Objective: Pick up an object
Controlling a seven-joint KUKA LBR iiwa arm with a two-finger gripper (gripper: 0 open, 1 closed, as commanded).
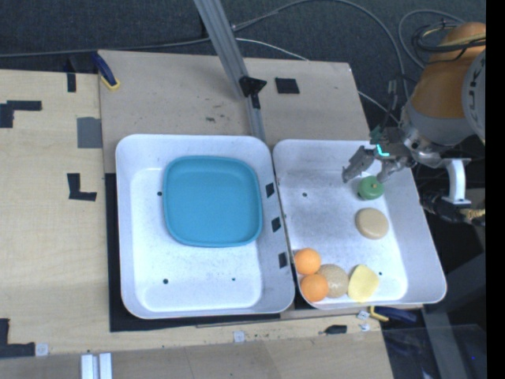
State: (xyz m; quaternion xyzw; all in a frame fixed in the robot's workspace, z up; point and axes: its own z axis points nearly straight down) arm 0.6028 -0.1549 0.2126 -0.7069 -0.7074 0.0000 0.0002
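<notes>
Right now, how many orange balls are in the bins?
2. Both lie in the right bin, at its near left corner: one orange ball against the left wall, the other just in front of it, touching a beige piece. More could be hidden there.

Light wood bench top (47, 212) with black tape marks (77, 186), dark carpet floor (118, 10) behind it. Grey metal post (225, 42) slants across the top. Loose cables (316, 10) on the carpet, upper right. Lighting even.
</notes>
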